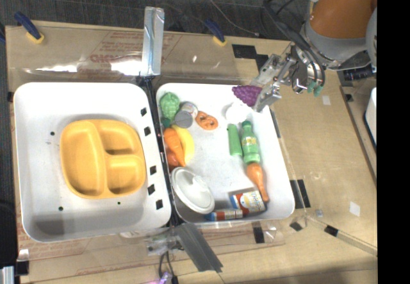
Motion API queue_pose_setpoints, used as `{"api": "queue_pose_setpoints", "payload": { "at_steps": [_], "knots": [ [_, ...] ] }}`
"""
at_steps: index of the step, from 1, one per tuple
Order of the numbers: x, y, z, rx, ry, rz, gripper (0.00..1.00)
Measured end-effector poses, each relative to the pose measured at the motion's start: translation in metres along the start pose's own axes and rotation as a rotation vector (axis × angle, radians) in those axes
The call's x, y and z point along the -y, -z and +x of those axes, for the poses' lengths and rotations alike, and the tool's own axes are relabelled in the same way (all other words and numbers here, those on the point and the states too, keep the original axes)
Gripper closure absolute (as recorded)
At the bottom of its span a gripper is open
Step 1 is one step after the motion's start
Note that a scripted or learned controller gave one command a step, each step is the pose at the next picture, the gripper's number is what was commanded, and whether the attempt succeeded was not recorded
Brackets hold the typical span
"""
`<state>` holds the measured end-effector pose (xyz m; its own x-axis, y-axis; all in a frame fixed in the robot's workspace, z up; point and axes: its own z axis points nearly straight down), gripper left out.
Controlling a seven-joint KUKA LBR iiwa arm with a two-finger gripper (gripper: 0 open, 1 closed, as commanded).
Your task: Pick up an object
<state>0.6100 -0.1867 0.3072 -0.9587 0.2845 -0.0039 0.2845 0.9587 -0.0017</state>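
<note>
My gripper (261,98) hangs over the far right corner of the right bin (282,174), reaching in from the right. A purple bunch of toy grapes (246,92) sits at its fingertips, pinched between the fingers and raised near the bin's rim. Just below the grapes lies a small white piece (236,111). In the same bin are a green bottle (248,142), a green stick (232,140), a carrot (256,177) and a small orange pumpkin (206,121).
Along the right bin's left side lie a leafy green toy (170,104), a grey can (186,115) and orange and yellow fruit (177,145). A white lidded bowl (191,190) and a labelled can (247,200) sit at its front. The left bin holds a yellow divided plate (102,156).
</note>
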Motion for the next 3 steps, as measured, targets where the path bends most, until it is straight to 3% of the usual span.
{"api": "queue_pose_setpoints", "payload": {
  "at_steps": [1, 2, 3],
  "knots": [
    [-0.008, -0.05, 0.079, -0.006, 0.019, -0.001, 1.0],
    [-0.054, -0.13, 0.028, -0.011, 0.09, -0.003, 1.0],
    [-0.064, -0.042, -0.005, 0.004, 0.015, -0.002, 1.0]
  ]
}}
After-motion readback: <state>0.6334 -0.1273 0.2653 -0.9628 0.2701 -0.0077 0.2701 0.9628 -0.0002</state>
